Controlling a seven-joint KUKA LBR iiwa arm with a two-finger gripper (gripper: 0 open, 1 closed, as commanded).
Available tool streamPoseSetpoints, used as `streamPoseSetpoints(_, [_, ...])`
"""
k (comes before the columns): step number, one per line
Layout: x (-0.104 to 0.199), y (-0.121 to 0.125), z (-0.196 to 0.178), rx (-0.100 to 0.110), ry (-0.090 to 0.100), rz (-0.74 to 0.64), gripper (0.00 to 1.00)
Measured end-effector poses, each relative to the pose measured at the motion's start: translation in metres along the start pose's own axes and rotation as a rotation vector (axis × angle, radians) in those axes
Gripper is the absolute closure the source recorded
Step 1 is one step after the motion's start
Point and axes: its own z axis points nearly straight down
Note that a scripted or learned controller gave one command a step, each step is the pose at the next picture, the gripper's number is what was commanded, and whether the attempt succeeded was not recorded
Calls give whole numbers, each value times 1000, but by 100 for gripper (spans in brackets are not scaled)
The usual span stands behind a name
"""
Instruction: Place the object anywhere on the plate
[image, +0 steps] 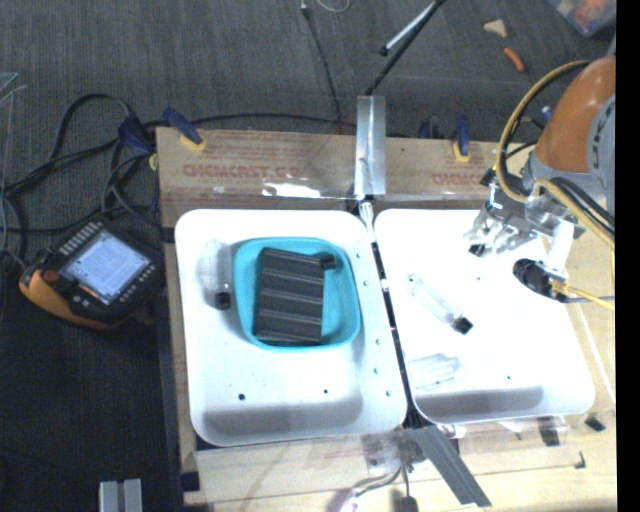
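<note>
plate: round turquoise plate (343, 305) in left white bin (285, 405) | object: dark grey ribbed rectangular block (290, 295) lying on the plate (roughly centred) | pincer (497, 232): well right of the plate, above right white bin (505, 385); opening cannot be told

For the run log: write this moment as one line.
arm: over right bin, upper right | gripper: above bin floor | dark ridged object: on blue plate, left bin | clear tube: right bin
</note>
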Motion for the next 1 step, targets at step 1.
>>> streamPoseSetpoints(1, [0, 0, 0, 0, 0, 0, 0])
